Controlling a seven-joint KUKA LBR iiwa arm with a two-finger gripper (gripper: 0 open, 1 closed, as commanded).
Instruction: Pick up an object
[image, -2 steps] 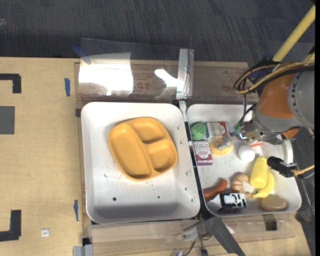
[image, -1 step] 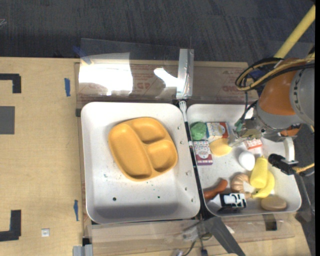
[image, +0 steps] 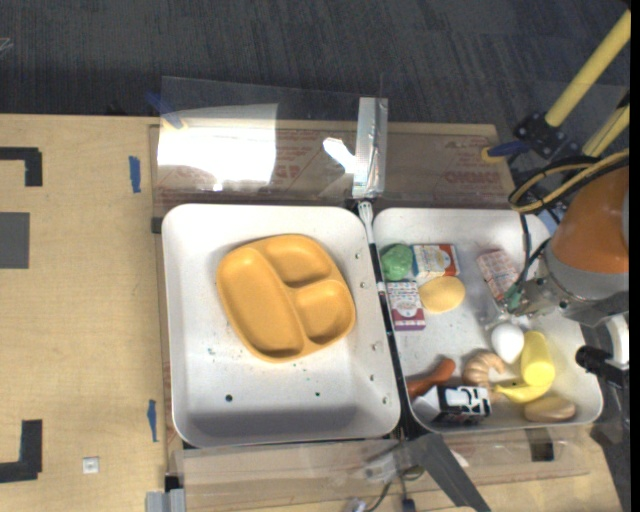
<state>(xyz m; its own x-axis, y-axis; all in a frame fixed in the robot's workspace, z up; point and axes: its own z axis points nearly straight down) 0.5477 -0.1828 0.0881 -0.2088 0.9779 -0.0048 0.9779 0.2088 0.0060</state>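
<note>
Camera view crops the arm (image: 590, 245); its tool's state is unclear.

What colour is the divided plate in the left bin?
Orange-yellow all over, no pattern. The plate shows clearly in the camera view, lying in the left bin.

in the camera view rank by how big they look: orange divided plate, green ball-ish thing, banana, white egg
1. orange divided plate, by far the largest
2. banana
3. green item and white egg: these look about alike in size, so I would not rank one above the other.
</note>
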